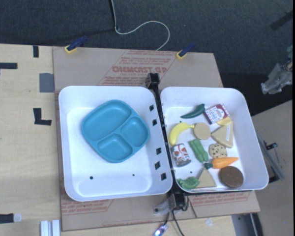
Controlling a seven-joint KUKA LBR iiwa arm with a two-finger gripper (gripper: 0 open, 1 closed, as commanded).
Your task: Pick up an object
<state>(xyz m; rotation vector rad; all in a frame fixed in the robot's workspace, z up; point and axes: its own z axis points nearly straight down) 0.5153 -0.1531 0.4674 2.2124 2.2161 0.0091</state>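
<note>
I am at the very start of the pick; my gripper hangs off at the right edge of the scene, outside the bins and well apart from anything I might take; whether it is spread or pressed together I cannot tell, since it shows as a small pale blur against the dark floor; nothing is visible held in it.

The things to choose from all lie in the right bin; a yellow banana near the divider, a green pepper above it, a red-and-white packet, a round tan biscuit, a cheese wedge, a green pod, a small can, a cookie, an orange carrot, a brown disc and a leafy green piece; the left bin carries a blue divided plate.

The next move, as I judge it, calls for travelling left over the right bin's rim, then coming down on one piece; the items crowd each other in the middle, many touching, so an outlying piece such as the pepper or the brown disc looks easier; the disc lies close to the lower wall, which leaves less room for descent; the strip along the bin's top and right side is bare and gives me room to enter.
</note>
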